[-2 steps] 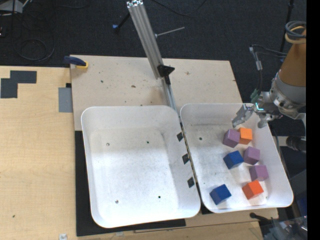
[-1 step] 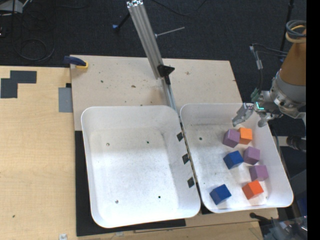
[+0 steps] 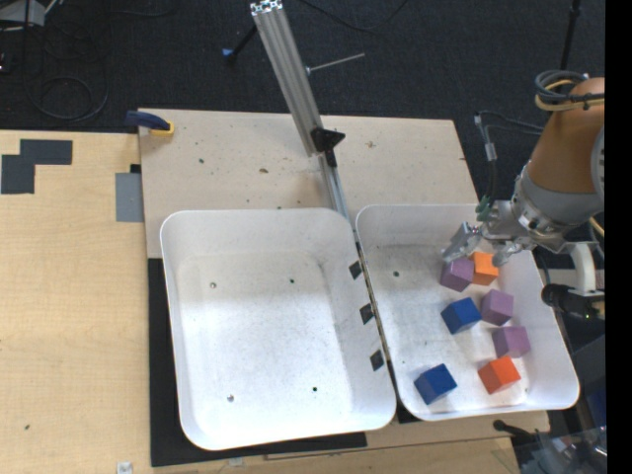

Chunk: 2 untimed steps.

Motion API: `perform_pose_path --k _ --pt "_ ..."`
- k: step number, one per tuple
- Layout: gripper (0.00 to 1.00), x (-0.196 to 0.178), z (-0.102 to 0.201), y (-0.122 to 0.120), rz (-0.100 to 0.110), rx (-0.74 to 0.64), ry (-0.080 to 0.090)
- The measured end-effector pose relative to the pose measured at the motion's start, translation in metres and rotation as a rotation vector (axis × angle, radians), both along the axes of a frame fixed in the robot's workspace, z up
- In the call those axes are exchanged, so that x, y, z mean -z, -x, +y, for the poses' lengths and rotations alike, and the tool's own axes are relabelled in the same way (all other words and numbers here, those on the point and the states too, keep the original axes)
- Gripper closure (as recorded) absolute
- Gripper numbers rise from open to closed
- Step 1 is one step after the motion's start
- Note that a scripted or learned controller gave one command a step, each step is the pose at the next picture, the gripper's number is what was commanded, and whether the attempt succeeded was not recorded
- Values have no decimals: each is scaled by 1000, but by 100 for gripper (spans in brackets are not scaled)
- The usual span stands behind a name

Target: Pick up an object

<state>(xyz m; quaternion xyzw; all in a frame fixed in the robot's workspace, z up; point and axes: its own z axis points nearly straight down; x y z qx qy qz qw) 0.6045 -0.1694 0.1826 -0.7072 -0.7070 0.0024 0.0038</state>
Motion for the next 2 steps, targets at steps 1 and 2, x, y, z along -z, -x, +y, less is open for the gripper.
perform_pose_path --k 1,2 --pt "0 61 1 -7 -1 1 0" --pt "0 93 1 -7 -7 3 3"
